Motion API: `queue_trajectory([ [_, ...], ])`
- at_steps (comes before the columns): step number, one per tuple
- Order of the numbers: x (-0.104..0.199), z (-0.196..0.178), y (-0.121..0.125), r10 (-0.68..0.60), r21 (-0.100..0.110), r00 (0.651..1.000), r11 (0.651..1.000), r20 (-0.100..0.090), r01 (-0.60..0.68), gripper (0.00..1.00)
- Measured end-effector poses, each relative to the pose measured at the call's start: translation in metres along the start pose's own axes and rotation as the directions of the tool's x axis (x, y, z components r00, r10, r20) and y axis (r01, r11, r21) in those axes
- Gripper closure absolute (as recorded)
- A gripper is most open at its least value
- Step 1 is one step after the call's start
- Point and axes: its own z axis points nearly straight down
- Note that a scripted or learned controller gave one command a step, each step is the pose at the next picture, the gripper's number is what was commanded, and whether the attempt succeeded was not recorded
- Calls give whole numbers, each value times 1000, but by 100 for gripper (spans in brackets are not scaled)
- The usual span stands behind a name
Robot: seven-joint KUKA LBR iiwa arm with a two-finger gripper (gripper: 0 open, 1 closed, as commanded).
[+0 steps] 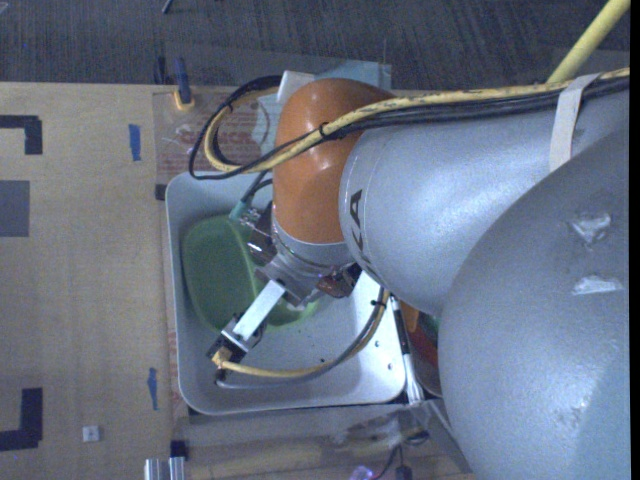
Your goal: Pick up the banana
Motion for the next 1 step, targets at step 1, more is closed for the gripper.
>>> queue_trajectory([
  [1,-4,53,-6,6,3,1000,1000,2,-6,100],
])
